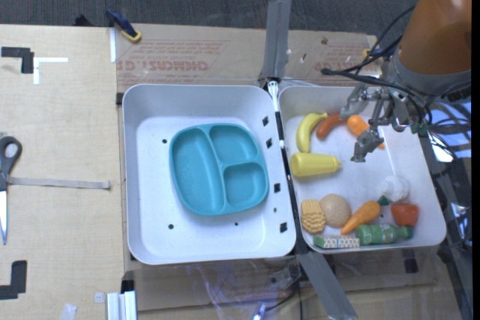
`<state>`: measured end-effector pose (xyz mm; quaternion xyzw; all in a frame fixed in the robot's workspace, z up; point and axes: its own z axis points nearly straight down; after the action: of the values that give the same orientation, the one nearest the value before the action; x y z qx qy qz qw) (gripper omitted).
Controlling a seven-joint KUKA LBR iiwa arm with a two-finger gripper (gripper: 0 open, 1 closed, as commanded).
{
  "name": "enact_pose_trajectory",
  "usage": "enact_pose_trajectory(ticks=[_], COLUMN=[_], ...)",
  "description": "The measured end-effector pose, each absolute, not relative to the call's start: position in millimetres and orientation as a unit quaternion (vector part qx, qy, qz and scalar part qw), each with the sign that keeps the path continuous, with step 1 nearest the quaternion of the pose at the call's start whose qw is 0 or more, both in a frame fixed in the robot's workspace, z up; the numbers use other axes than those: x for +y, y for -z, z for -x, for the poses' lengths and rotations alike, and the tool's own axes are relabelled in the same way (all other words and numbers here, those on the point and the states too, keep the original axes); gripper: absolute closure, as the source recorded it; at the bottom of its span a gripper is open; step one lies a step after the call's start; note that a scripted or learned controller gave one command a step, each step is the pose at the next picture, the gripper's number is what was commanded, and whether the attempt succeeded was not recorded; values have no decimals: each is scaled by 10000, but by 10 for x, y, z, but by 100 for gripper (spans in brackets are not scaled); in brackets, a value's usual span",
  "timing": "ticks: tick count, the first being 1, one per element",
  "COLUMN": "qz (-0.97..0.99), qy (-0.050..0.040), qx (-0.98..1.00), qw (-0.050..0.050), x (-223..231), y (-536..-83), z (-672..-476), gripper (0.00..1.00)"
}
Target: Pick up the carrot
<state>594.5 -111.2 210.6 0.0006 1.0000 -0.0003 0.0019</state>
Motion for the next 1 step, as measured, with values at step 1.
enact_pose_trajectory(ticks=[1], qz=[-1427], qy=[6], qx=[9898], qw=[27], x=[-1632], y=[-938], z=[-6306], gripper=[0])
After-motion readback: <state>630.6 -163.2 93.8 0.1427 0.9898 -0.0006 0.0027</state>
